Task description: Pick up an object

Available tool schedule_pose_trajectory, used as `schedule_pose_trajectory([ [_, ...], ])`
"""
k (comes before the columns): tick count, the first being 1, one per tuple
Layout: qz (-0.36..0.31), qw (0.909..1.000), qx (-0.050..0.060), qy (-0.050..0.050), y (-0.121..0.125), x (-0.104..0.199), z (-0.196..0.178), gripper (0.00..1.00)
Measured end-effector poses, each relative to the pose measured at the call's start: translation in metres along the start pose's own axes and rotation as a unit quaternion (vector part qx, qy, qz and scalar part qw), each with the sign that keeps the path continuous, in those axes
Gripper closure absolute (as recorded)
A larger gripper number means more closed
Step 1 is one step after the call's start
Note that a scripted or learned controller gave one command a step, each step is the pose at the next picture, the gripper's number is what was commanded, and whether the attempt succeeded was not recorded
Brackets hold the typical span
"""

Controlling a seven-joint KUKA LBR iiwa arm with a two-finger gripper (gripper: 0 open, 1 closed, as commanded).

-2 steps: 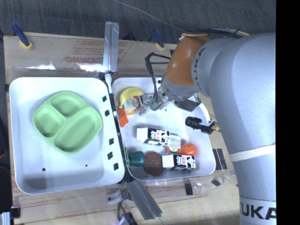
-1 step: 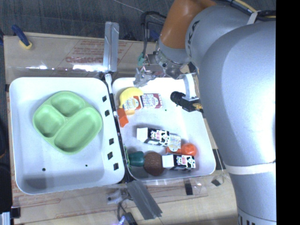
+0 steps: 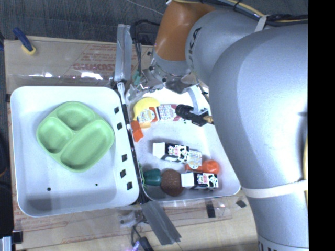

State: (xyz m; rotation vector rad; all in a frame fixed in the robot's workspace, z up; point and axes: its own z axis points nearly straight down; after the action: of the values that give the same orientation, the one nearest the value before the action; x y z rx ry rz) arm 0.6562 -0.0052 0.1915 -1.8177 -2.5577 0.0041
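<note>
The jaws [image 3: 157, 82] hung over the far end of the right bin [image 3: 222, 156], just above a yellow bottle [image 3: 145, 110]; how far apart they stood I could not tell. Cartons [image 3: 178, 151], a brown ball [image 3: 171, 181] and an orange piece [image 3: 210, 167] crowded that bin, likely dumped as pickings. A green divided plate [image 3: 76, 135] lay in the left bin [image 3: 31, 192] on the wooden bench [image 3: 68, 56].

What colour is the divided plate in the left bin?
Light green divided plastic plate, clearest in the camera view.
</note>
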Motion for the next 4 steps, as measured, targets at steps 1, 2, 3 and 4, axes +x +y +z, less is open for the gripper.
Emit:
schedule_pose_trajectory([
  [1,-0.071,0.9975,-0.002,-0.001,0.004,0.011,-0.009,1.0],
  [2,-0.177,0.9841,0.0,0.0,-0.011,0.026,0.001,1.0],
  [3,-0.125,0.9922,-0.004,-0.002,0.02,0.061,-0.062,1.0],
  [4,-0.133,0.9912,-0.005,-0.002,0.028,0.079,-0.114,1.0],
])
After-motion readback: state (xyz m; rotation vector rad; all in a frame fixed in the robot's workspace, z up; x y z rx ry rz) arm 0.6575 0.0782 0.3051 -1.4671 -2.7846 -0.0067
